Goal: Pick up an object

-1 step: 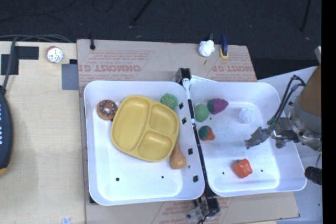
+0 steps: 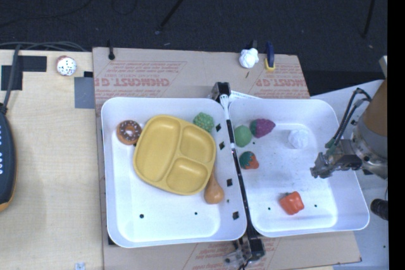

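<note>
Objects for picking, right bin (image 2: 345,199), listed by position relative to the divider (image 2: 231,155) between the two bins:

- Green ball (image 2: 243,135): just beside the divider, upper part of the bin.
- Purple piece (image 2: 262,128): touching or nearly touching the green ball, on its far side from the divider.
- Strawberry-like piece, red with green top (image 2: 249,160): near the divider, below the green ball.
- White object (image 2: 298,138): well away from the divider, mid-bin; pale against the floor and hard to make out.
- Orange-red block (image 2: 292,203): well apart from the divider, towards the lower edge, standing clear of its neighbours.

Left bin (image 2: 120,212), same landmark:

- Yellow divided tray (image 2: 175,153): lying flat, tilted askew, its corner near the divider.
- Green bumpy piece (image 2: 204,121): between the tray's top edge and the divider.
- Tan pear-shaped piece (image 2: 214,191): beside the divider, against the tray's lower corner.
- Doughnut (image 2: 129,132): far side of the tray from the divider.

Tool: gripper (image 2: 321,169), over the right bin's far side from the divider, nothing visible between its parts. Whether it is released or clenched cannot be told; it is too dark and small.

Judgement: the loose scatter looks random rather than arranged. The orange-red block, lying isolated and closest to the gripper, seems the most reachable candidate.
</note>
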`<state>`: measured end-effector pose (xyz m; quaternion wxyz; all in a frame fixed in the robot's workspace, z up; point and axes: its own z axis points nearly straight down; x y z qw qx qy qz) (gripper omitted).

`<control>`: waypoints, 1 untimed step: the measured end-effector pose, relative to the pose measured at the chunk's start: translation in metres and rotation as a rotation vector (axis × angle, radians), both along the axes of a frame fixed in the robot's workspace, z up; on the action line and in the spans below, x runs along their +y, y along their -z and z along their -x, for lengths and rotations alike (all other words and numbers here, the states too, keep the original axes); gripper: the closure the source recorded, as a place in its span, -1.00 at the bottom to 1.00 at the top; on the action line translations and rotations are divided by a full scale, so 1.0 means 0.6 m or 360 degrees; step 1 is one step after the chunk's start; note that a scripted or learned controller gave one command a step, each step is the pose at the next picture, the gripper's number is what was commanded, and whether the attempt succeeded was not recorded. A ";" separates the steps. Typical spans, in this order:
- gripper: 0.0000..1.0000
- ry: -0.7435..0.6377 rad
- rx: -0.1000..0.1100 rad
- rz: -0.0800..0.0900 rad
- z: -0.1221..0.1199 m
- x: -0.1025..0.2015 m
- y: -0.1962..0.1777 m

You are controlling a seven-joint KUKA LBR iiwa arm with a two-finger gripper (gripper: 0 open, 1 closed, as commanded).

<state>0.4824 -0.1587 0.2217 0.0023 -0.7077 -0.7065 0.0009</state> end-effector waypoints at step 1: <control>1.00 -0.0008 0.0000 -0.0002 0.012 0.088 0.028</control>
